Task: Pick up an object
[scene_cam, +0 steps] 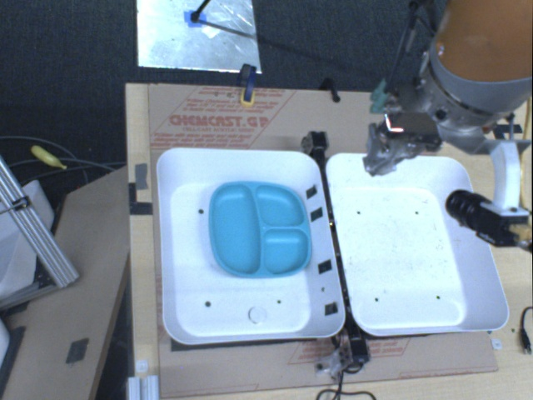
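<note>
The blue divided plate (pixel 257 229) lay flat in the left bin (pixel 187 307), well apart from the fingers (pixel 385 162) and off to their left and nearer the camera. It was the one sizeable thing to pick; a small pale disc (pixel 257 313) sat near that bin's front wall. The plate's long axis ran roughly across the bin, from its big compartment toward the two smaller ones on the side nearer the fingers. Between plate and fingers stood the two bins' meeting walls, so by my reckoning the coming move would have to carry the fingers over that divide and then down onto a rim.

The fingers hung over the far left corner of the right bin (pixel 466 307), above its floor and touching nothing. They pointed downward with nothing between them; how far apart they stood I could not tell, since they blurred into one grey cluster. The arm (pixel 483 48) reached in from the right, its orange band high, its wrist bent down over the surface (pixel 221 115)
</note>
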You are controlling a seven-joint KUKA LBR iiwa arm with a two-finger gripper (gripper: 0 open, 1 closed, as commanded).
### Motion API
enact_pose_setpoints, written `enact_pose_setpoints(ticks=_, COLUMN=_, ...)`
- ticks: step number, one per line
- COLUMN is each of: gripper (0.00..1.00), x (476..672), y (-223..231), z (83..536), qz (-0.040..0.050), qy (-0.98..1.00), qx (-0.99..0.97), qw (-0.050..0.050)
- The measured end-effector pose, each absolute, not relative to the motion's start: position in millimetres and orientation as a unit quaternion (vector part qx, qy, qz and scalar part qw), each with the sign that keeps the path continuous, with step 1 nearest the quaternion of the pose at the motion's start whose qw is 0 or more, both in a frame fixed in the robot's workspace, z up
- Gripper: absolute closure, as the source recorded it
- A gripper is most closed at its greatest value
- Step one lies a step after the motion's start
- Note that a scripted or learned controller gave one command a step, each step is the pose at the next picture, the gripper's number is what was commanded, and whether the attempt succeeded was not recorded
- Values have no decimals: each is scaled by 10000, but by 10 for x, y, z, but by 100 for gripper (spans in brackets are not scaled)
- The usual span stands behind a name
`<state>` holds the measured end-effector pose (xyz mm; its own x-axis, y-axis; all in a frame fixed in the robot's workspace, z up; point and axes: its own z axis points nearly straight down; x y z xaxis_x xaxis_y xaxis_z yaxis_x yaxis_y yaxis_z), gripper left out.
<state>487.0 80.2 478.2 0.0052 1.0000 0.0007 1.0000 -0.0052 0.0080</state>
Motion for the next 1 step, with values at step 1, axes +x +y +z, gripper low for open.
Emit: enact_pose_setpoints(ticks=1, gripper=100, x=4861, y=1448, z=4589, qz=8, qy=7104, qx=7038, qw=-2)
